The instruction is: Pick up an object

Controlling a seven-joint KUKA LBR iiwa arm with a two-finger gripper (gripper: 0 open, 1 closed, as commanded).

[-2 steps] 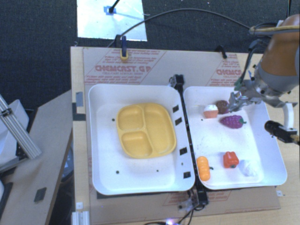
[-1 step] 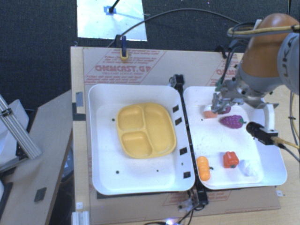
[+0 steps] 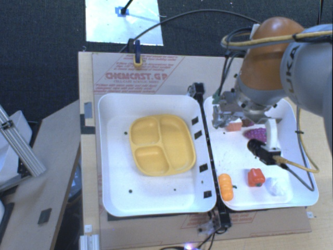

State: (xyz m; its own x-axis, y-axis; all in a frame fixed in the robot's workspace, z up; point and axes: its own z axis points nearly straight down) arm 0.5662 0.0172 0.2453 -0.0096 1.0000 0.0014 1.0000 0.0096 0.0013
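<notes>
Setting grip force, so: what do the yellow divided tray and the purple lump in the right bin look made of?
Yellow divided tray: likely moulded hard plastic, smooth, faint sheen, one even colour, rounded ridges between compartments. Purple lump: bumpy, clustered surface like a toy grape bunch; probably plastic or rubber, too small to tell which.

Purple object [image 3: 256,134] partly hidden, arm [image 3: 312,72] cropped right

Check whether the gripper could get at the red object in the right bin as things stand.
Probably yes. The red object lies uncovered in the right bin, apart from the orange object and the white object on either side of it. The gripper hangs over the same bin.
</notes>
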